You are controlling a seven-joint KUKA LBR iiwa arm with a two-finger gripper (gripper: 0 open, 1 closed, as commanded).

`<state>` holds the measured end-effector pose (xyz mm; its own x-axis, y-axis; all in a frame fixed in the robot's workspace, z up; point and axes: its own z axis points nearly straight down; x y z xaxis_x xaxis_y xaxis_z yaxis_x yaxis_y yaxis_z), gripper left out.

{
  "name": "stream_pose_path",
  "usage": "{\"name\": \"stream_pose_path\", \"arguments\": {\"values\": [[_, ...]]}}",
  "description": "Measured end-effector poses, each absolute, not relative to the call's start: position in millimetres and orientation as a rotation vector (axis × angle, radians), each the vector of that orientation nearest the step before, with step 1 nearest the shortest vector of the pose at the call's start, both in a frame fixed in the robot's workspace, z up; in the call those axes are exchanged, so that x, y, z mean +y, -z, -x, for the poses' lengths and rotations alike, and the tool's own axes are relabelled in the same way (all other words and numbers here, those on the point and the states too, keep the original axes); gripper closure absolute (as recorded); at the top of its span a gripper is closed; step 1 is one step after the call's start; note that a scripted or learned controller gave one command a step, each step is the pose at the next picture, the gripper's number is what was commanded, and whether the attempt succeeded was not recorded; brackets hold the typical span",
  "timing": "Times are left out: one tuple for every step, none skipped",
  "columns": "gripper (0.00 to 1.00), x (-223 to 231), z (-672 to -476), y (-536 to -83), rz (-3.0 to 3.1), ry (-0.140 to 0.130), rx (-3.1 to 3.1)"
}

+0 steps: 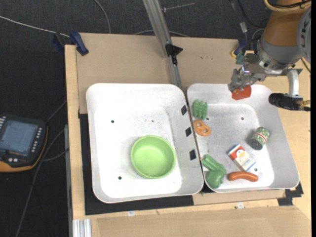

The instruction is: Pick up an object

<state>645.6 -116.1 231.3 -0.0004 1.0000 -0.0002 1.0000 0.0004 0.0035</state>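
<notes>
Red block pinched at the far rim of the right bin

Nearest the camera, along the front of the right bin (276,127), a sausage (242,177), a green pepper (214,170) and a small carton (241,157) are seen close together, with a can (258,138) just behind them; in the left bin (106,102) a green bowl (153,156) is set. Further back, a pretzel (201,128) and a green piece (200,108) are laid near the divider. Farthest, a red block (241,93) is seen between the fingers of the gripper (240,82), which are closed on its top, just above the bin's back rim. The lift is judged to be under way; it is best done straight up and slowly, since only the block's top is caught and a swing could shake it loose.
</notes>
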Motion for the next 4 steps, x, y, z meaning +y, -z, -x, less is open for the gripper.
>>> {"name": "stream_pose_path", "arguments": {"values": [[1.00,-72,-631.9,-238,-2.217,-0.003,2.225],[1.00,-23,-615.5,-231,-2.217,-0.001,2.227],[1.00,22,-602.7,-226,-2.218,-0.001,2.226],[1.00,77,-592.5,-239,-2.216,-0.003,2.228]]}}
